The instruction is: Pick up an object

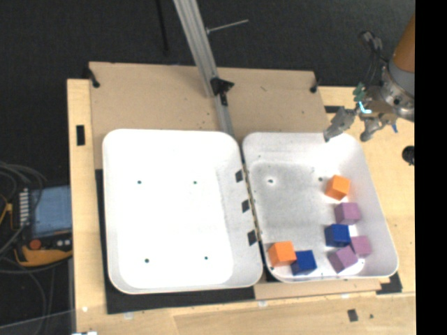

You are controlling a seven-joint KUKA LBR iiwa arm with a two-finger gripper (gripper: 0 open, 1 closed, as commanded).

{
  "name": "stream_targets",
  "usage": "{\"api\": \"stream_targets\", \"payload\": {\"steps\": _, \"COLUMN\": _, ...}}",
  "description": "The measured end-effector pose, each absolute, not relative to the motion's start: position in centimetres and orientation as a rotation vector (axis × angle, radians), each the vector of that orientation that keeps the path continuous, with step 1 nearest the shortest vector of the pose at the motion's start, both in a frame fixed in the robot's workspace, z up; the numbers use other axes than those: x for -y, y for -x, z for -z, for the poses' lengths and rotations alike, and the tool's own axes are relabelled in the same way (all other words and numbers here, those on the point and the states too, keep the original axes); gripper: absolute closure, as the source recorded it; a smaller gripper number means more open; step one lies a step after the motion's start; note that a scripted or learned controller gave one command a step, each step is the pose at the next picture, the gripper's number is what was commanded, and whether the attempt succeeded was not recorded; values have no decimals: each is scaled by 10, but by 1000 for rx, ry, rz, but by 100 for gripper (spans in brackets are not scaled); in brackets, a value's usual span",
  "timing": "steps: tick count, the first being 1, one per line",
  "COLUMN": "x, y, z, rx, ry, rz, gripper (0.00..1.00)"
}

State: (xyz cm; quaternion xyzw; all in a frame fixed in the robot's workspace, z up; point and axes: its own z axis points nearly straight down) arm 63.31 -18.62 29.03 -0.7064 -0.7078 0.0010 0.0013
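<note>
Several small cubes lie in the right bin [293, 152]. An orange cube [339, 187] sits near its right wall, and below it come a purple cube [348, 212], a blue cube [337, 234] and two more purple cubes [360, 246] [342, 258]. At the bin's front edge a second orange cube [282, 252] touches a blue cube [304, 262]. My gripper [354, 126] hangs above the bin's far right corner, open, with nothing between its fingers [338, 125]. It is well behind the nearest orange cube.
The left bin [174, 208] lies beside the right one. A slanted metal rail [199, 47] rises behind the bins' shared edge. Cables and a blue box [49, 211] sit off the bench at the left.
</note>
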Motion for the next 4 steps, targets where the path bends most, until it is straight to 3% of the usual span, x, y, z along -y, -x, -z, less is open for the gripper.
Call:
{"api": "stream_targets", "payload": {"steps": 1, "x": 187, "y": -634, "z": -293, "rx": 2228, "ry": 2219, "rz": -3, "gripper": 0}}
{"api": "stream_targets", "payload": {"steps": 4, "x": 178, "y": -616, "z": -132, "rx": 2218, "ry": 2221, "rz": -6, "gripper": 0}}
